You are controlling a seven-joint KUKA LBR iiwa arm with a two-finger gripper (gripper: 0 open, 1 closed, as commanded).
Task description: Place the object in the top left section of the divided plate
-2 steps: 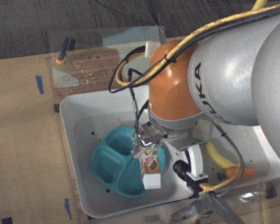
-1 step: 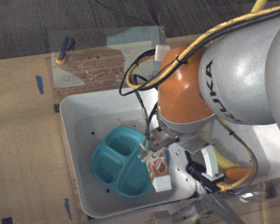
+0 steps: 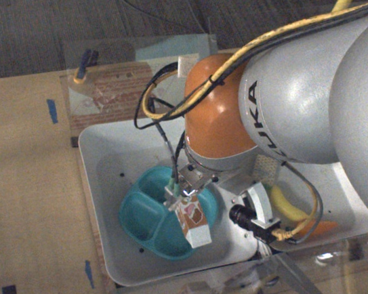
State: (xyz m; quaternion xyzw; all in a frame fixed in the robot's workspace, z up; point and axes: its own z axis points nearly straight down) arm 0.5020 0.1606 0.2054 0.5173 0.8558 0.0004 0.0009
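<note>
The arm (image 3: 287, 100) is blocking most of the right side of the white bin (image 3: 101, 189), and the banana (image 3: 287, 206) and an orange item (image 3: 319, 228) are only partly showing beneath it. The gripper (image 3: 181, 195) is reaching down from the right over the teal divided plate (image 3: 140, 218); I can't tell how the jaws are standing, since the wrist is hiding them. The small carton (image 3: 194, 222) is sitting just below the gripper, overlapping the plate's right edge.
</note>
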